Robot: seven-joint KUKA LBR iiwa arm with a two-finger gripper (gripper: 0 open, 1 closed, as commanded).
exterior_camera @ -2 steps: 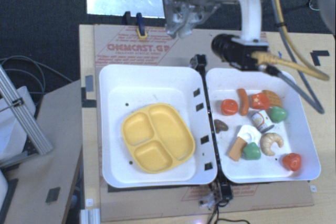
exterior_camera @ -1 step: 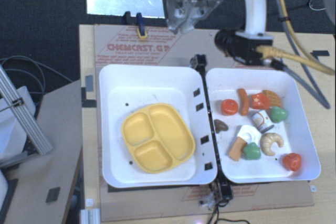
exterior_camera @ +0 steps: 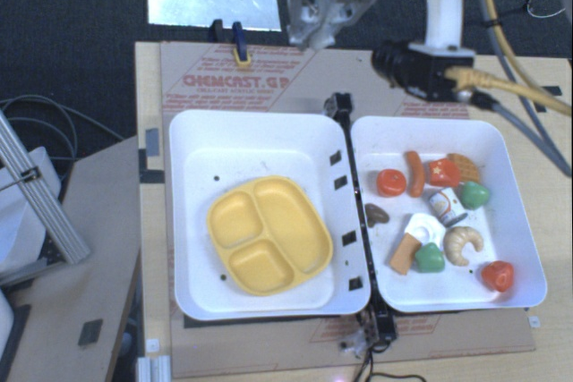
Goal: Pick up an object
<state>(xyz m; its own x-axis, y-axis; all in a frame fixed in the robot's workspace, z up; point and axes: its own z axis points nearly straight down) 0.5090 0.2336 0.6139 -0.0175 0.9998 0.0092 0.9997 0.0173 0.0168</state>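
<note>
My gripper (exterior_camera: 311, 24) hangs high over the back of the bench, beyond the far rim of the left bin (exterior_camera: 188, 192), with no object near it. In the right bin (exterior_camera: 515, 219) lie several toy foods: a red tomato (exterior_camera: 390, 182), a sausage (exterior_camera: 414, 173), a red piece (exterior_camera: 443, 172), a waffle (exterior_camera: 465, 165), a green pepper (exterior_camera: 474, 194), a small can (exterior_camera: 445, 207), a croissant (exterior_camera: 464, 242), a brown piece (exterior_camera: 375, 214), an orange block (exterior_camera: 405, 254), a green piece (exterior_camera: 430, 258) and a red ball (exterior_camera: 498, 275).
A yellow divided tray (exterior_camera: 269, 234) lies in the middle of the left bin. The two bins meet at a black-clipped rim (exterior_camera: 351, 201). A brown board (exterior_camera: 233, 80) with a blue and yellow clamp (exterior_camera: 240, 45) lies behind the bins.
</note>
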